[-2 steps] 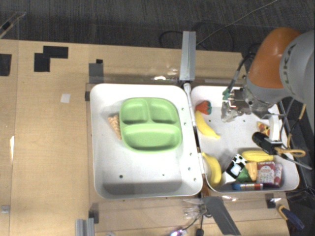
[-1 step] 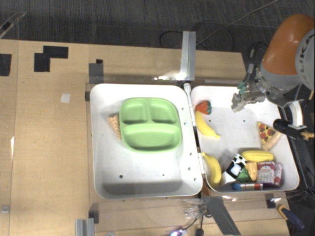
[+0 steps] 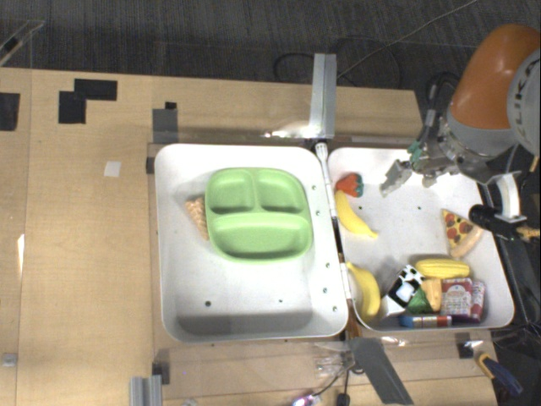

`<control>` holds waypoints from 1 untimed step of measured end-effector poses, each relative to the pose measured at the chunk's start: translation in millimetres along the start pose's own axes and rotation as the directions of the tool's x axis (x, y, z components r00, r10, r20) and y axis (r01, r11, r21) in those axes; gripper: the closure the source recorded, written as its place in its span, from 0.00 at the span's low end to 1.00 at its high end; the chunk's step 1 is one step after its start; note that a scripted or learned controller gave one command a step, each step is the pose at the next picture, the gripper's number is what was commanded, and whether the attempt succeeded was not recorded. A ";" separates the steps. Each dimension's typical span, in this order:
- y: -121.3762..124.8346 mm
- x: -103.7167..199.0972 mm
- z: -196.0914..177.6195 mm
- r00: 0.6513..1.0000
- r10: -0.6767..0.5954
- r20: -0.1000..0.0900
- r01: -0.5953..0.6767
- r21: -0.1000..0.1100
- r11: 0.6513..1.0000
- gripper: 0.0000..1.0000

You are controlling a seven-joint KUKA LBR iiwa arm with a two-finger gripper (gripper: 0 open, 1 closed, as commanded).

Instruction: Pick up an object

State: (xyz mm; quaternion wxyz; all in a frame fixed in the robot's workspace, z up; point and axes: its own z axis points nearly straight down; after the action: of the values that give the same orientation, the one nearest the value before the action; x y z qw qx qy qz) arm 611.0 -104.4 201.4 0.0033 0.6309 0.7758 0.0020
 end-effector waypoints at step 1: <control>32.8 10.2 100.4 0.996 -0.092 -0.001 0.092 0.002 0.996 0.00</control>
State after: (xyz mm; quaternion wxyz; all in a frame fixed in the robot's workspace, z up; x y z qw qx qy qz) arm 641.8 -87.8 101.3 0.0022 0.5944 0.8041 0.0014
